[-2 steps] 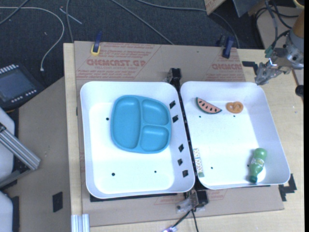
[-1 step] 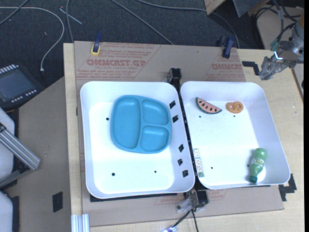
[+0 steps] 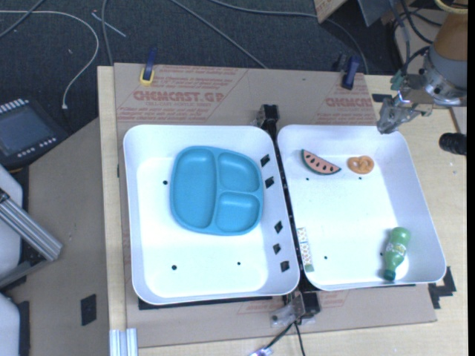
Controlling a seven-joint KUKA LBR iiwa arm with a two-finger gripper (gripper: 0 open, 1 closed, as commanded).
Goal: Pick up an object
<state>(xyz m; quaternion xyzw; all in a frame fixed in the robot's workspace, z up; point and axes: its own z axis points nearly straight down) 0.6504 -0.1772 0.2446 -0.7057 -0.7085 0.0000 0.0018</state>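
Observation:
The right bin (image 3: 349, 232) holds three things. A watermelon slice (image 3: 319, 162) lies near its back left. A small pretzel (image 3: 361, 165) sits just right of the slice. A green bottle (image 3: 395, 253) lies at the front right corner. My gripper (image 3: 389, 122) hangs over the bin's back right corner, above and to the right of the pretzel. Nothing shows between its fingers.
The left bin (image 3: 148, 221) carries a blue divided plate (image 3: 217, 190). Clamps (image 3: 148, 71) hold the cardboard base at the back. Cables run across the dark floor behind the bench. A black divider with clips (image 3: 273, 191) separates the bins.

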